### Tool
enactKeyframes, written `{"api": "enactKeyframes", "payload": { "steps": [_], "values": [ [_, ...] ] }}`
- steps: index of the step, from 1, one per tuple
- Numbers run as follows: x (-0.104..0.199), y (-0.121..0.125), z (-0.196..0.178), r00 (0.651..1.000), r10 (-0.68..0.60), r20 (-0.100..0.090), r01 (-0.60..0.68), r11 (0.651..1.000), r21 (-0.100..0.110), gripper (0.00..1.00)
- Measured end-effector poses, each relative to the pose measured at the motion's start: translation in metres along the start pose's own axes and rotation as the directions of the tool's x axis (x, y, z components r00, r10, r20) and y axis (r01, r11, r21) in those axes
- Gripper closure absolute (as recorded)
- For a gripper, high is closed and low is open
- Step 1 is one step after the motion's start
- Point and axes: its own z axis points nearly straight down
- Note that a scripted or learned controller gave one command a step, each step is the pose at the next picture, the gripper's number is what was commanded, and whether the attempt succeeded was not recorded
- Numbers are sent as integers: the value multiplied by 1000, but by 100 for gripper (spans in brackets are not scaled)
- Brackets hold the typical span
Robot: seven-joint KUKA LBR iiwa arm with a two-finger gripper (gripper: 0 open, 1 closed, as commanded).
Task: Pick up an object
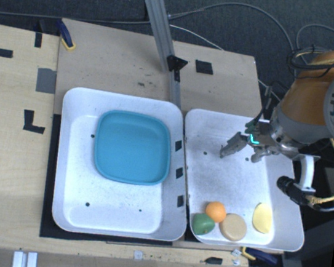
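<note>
The grey arm (322,91) comes in from the right edge, its orange band above the wrist bulking over the upper right corner of the right bin (249,131), and the wrist bends down and leftward so that the tool (243,152) hangs over the upper half of that bin, above bare white floor. Its two fingers are spread apart, one dark finger (232,147) slanting out to the left and the other pointing down nearer the wrist, with nothing between them; a small teal light glows on the tool's body just above them. The things to pick lie well below the tool, clustered along the bin's lower edge: an orange ball (215,212) below and slightly left of the tool, a green object (202,224) touching it at its lower left, a tan round piece (233,227) just beside the ball on the right, and a yellow lemon-like object (262,218) apart from them, below and to the right of the tool. Far to the tool's left, across the divide between the bins, a blue plate (132,147) rests in the left bin (72,165). Both bins sit on the wooden bench (2,155)
</note>
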Motion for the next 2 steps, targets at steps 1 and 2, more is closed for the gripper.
{"api": "enactKeyframes", "payload": {
  "steps": [1,2],
  "values": [
    [0,0,0,1000,0,0,0,1000,0,0],
    [-10,-2,52,1000,1,0,-1,1000,3,0]
  ]
}}
